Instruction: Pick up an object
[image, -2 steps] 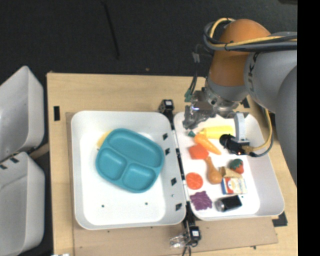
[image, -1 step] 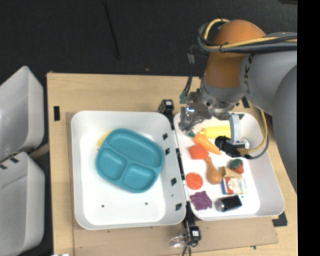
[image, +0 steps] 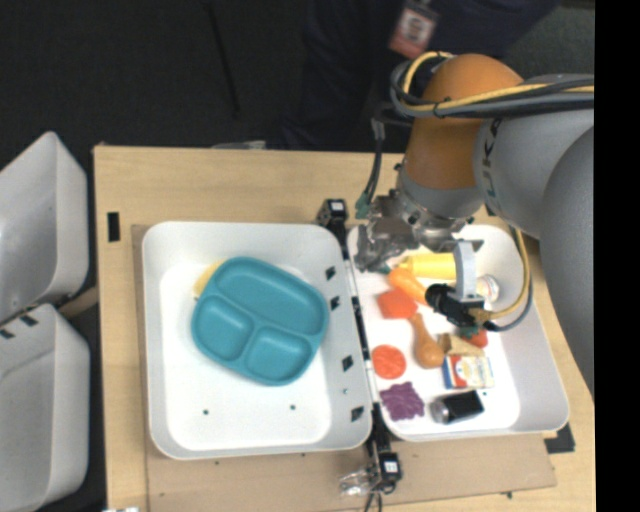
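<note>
My gripper (image: 372, 252) hangs low over the far left corner of the right bin (image: 535, 385), close to the divider between the bins. Just to its right lies a yellow object (image: 428, 265), and an orange wedge (image: 398, 304) sits right below it. Further toward the front are a round orange piece (image: 388, 361), a brown pear-shaped item (image: 430, 347), a small white carton with red and blue print (image: 469, 372), a purple grape bunch (image: 402, 400) and a black cylinder (image: 458, 407). Nothing shows between the fingers.
The left bin (image: 170, 400) holds a teal divided plate (image: 260, 318) with a yellow thing (image: 205, 276) peeking out under its far left edge. A small red item (image: 478, 338) lies beside the carton. The arm's bulk covers the right bin's far right part.
</note>
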